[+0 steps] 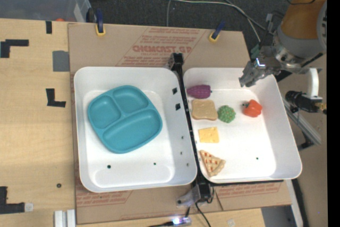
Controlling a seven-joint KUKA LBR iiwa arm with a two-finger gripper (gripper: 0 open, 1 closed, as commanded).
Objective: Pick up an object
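Jaws (248,80) at far right corner of right bin (281,130), above far rim; can't tell if open or clenched. Tomato (253,108) just near of them, w/ bare floor to the right. Leftward: broccoli (227,114), bread (204,110), eggplant (198,91), cheese (208,135), pizza (212,162). Left bin (85,167): teal tray (124,118).

The arm (304,18) shows at the frame's two o'clock corner: a rounded grey body with an orange band across its top, ringed there by a thin dark cable. Toward eight o'clock from the band it narrows into a metallic grey wrist with a small bright blue-white spot, ending in the dark grey gripper (248,78), blocky and angular in shape
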